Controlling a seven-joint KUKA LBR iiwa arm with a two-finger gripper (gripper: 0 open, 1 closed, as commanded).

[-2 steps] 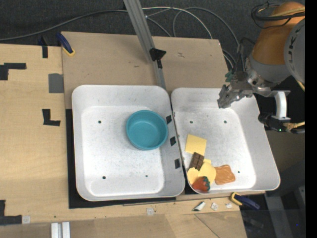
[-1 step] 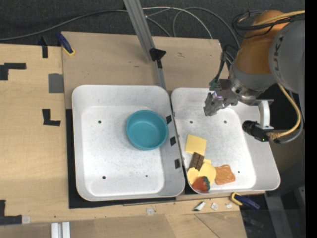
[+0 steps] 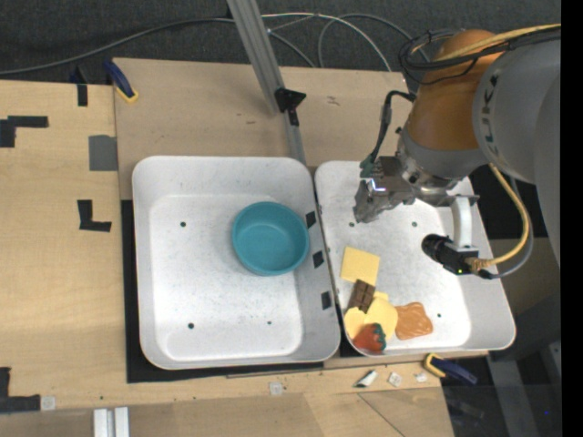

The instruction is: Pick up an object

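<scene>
From my feed the arm (image 3: 474, 89) came in from the right, wrist over the upper part of the right bin (image 3: 483, 330). Gripper (image 3: 366, 206) hung above the bin's bare upper-left floor, near the divider between the bins. The fingertips looked close together with nothing visible between them, but at this angle I couldn't tell for certain whether the claw was clenched or released. It was not grasping anything I could see.

Candidate objects were all in the lower part of the right bin, well apart from the gripper:
- yellow square block (image 3: 359, 265), lying flat, nearest to the claw but still below it in view
- small brown block (image 3: 363, 295), just under the yellow square, touching or overlapping a pale yellow round piece (image 3: 383, 317)
- red item with a bit of green (image 3: 369, 337) at the bin's lower-left corner, against the pale yellow piece
- orange flat piece (image 3: 414, 320) just right of that cluster

The left bin (image 3: 164, 244) held a teal bowl (image 3: 269, 237), upright, right of centre, not touching the walls.

A black cylindrical fitting (image 3: 446, 251) on the arm's cabling sat over the right bin's right side. A grey pole (image 3: 260, 53) ran diagonally down from the top of the view to the gap between the bins. Cables (image 3: 310, 30) trailed across the dark floor behind the bench.
</scene>
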